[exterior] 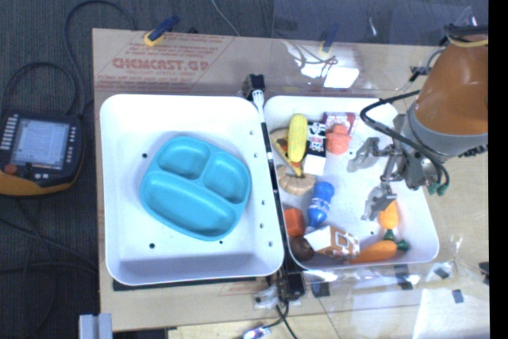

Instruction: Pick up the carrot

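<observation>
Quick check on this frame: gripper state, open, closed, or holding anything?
Gripper: jaws open, holding nothing, poised over the right bin just above an orange piece; the carrot lies near the bin's front edge.

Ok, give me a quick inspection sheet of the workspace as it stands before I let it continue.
Surface: bench bears two white bins side by side.
Job's things: carrot lies at the right bin's near wall.
Clutter: banana, blue bottle, cartons and other toy food in the right bin; blue divided plate in the left bin.
Grippers: gripper hangs over the right bin, above the carrot's area, holding nothing.
Cables: black cable loops to the pendant.
Surroundings: teach pendant on grey carpet.
</observation>
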`<state>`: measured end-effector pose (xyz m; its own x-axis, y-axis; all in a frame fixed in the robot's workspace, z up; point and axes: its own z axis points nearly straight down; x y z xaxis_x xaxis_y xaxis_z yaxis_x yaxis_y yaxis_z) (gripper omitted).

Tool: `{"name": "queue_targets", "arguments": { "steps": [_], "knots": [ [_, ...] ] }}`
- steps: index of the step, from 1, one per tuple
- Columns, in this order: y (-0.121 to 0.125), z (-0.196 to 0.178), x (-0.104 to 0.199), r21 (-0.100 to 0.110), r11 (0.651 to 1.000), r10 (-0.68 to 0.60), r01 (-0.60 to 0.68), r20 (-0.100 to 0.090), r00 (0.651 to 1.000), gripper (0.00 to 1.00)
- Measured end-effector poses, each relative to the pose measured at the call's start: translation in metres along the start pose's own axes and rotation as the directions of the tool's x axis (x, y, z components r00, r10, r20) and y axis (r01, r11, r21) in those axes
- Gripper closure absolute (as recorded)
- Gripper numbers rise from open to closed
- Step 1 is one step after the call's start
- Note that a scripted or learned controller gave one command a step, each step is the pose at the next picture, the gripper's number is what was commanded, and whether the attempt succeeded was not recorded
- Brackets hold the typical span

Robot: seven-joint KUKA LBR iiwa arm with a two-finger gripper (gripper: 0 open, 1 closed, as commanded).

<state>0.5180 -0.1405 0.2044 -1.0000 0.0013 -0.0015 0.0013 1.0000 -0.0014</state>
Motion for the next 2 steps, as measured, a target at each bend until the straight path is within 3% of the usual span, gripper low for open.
{"name": "queue_targets", "arguments": {
  "steps": [1,2],
  "knots": [
    [-0.06,0.082,-0.028,-0.003,0.991,-0.135,0.135,-0.005,0.991,0.0],
    [-0.081,0.114,-0.038,0.0,0.965,-0.262,0.262,0.006,0.965,0.0]
  ]
}}
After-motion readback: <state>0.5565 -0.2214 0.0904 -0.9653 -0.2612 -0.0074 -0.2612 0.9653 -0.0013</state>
